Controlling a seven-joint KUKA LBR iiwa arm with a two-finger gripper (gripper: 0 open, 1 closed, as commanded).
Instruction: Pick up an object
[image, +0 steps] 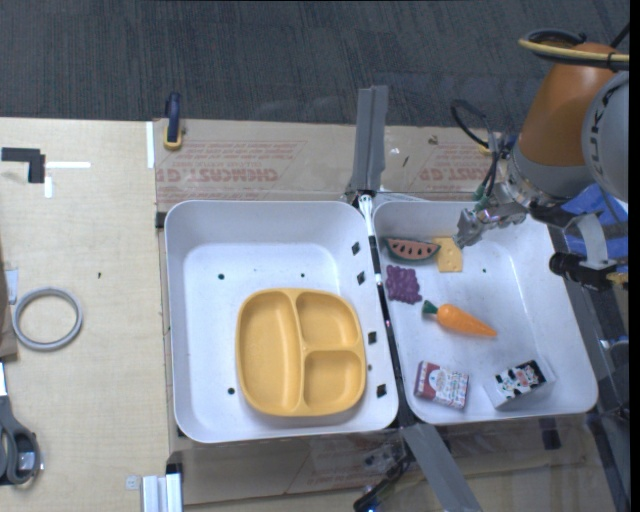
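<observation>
While the arm reaches in from the right: the gripper (472, 228) hangs low over the right bin's (540, 262) far end.
Gripper state: cannot tell how it stands.
Nearest item: cheese wedge (450, 258), just beside and below the gripper.
Right bin, other items: watermelon slice (412, 249), grapes (403, 284), carrot (460, 319), red carton (442, 385), black-and-white carton (520, 382).
Left bin (200, 300): yellow divided plate (300, 351).
</observation>
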